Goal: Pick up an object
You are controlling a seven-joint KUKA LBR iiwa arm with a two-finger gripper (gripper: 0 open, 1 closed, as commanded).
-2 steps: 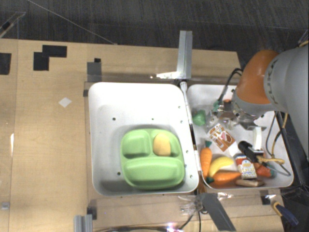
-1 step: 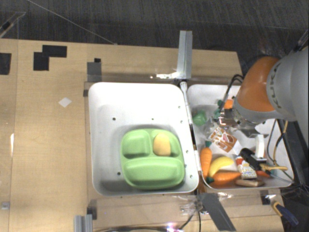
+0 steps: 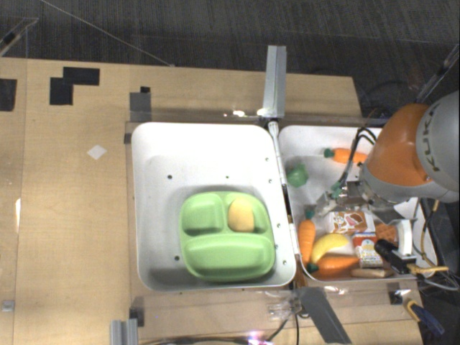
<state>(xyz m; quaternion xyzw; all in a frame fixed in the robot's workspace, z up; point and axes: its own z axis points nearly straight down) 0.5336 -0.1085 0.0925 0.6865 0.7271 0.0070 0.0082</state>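
Bench (image 3: 65, 214): light wood, bearing two shallow white bins side by side.

Left bin (image 3: 165, 157): holds a green divided tray (image 3: 215, 254), which sits toward the near side. A yellowish round object (image 3: 242, 214) lies in the tray's upper right compartment.

Right bin (image 3: 309, 146): crowded along its near edge. The arm (image 3: 402, 157) reaches in from the right, orange band above the wrist, and covers the bin's right part.

Gripper (image 3: 343, 196): low over the middle of the right bin, just above a printed carton (image 3: 350, 223). Jaw state cannot be told; nothing is seen held.

Loose items, right bin: banana (image 3: 329, 245) beside the carton, touching an orange piece (image 3: 334, 265) below it; carrot (image 3: 307, 239) upright along the left wall; second carrot (image 3: 343, 154) near the far wall; small green object (image 3: 297, 175) by the left wall.
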